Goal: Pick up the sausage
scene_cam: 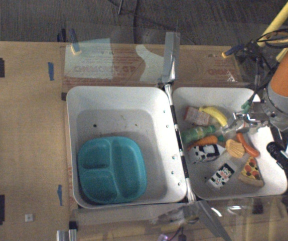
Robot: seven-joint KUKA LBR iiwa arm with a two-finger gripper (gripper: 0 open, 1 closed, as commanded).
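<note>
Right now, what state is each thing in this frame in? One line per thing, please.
Sausage: lying in the right bin, beside the gripper, not lifted.
Gripper: low over the right bin's toys; grip unclear.
Teal plate: flat in the left bin.
Banana: lying near the right bin's back wall.
Pizza slice: flat at the front right.
Right bin: crowded with toy food.

The pincer is small and partly blurred; the finger position cannot be read. The sausage lies just beside the pincer, and its upper end is hidden beneath the metal fingers. The arm behind the pincer is cut off by the right picture edge. The green bottle, left of the pincer, has its near end covered by the pincer tip. Lettering on the two milk cartons below the pincer is too small to read.
</note>
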